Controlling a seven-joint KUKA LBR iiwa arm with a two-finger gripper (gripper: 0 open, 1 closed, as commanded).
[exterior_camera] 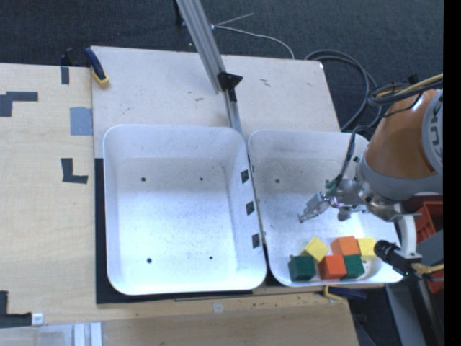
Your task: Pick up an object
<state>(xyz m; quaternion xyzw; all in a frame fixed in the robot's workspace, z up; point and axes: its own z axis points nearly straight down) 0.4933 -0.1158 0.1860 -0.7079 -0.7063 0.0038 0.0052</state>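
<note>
the blocks sit huddled in the right bin's [288, 150] near corner: a green block [302, 267], yellow block [316, 249], orange blocks [333, 266] and another green one [354, 265], packed touching, so a clean grab looks awkward. just beyond hangs the gripper [314, 210], carrying nothing; whether it is spread or closed i cannot tell. farther left, the left bin [173, 139].

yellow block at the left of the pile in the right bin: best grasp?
Take the yellow block from above, fingers across its two free side faces. It sits tilted, corner toward the camera, at the cluster's upper-left edge with bare bin floor beside it. The green block and orange block crowd its other sides. The gripper hangs just above.
</note>
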